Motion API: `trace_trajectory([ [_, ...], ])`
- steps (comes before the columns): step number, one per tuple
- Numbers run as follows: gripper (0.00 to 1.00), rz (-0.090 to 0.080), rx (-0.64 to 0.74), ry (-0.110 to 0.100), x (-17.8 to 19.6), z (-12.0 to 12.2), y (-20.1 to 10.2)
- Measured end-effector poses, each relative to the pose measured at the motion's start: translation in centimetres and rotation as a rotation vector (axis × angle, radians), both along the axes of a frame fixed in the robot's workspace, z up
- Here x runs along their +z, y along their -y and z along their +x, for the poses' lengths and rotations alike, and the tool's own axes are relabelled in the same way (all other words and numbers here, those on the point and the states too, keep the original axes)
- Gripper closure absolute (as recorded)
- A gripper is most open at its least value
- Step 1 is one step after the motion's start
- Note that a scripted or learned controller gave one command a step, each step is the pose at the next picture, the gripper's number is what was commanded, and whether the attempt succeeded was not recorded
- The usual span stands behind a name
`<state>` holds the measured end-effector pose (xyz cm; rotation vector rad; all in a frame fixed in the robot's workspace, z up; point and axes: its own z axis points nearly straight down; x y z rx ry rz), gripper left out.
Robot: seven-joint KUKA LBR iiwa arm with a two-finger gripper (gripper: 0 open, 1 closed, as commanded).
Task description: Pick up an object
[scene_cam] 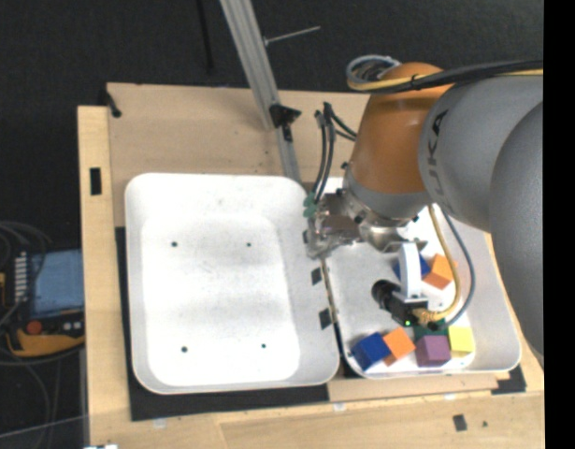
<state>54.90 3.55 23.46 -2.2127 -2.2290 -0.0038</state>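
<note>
Here the claw (336,226) is seen over the far left edge of the right bin (357,293); whether it is wide or narrow cannot be told. The blocks are gathered along the bin's near edge, and the blue block (369,349) is judged nearest, almost straight toward that edge from the claw.

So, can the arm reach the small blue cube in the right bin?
Probably yes: the small blue cube lies uncovered near the white bin's front wall, though an orange cube sits close beside it.
</note>
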Motion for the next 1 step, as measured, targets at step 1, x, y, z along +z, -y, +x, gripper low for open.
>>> trace_trajectory([
  [1, 1.00, 0.000, 0.002, -0.001, -0.32, 0.06, -6.29],
])
